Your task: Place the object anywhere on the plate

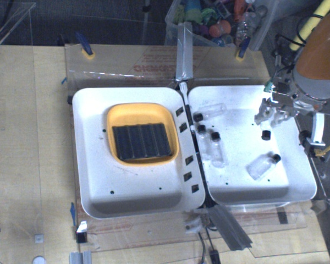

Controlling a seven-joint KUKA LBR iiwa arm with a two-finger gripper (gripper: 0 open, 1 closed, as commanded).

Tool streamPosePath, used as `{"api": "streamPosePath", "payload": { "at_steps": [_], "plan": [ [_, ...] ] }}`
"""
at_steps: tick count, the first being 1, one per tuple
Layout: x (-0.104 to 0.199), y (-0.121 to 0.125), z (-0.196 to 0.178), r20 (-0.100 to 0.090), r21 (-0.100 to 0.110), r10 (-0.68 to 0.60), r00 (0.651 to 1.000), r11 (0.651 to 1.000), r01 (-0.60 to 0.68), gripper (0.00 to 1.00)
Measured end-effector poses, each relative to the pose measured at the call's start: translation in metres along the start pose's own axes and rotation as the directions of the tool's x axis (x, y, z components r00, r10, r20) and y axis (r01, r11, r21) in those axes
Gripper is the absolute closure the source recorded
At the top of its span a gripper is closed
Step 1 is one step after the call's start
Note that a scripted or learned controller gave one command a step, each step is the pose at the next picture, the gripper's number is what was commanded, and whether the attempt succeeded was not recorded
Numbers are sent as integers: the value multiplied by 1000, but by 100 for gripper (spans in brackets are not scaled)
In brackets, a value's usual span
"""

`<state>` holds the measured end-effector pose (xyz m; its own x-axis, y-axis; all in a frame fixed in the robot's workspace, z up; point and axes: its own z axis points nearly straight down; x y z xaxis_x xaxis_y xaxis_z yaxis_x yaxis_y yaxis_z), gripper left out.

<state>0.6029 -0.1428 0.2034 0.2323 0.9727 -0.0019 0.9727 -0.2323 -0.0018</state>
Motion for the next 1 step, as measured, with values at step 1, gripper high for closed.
{"api": "streamPosePath", "payload": {
  "at_steps": [1],
  "plan": [
    [0, 0, 0, 0, 0, 0, 1000, 1000, 0, 0]
  ]
}}
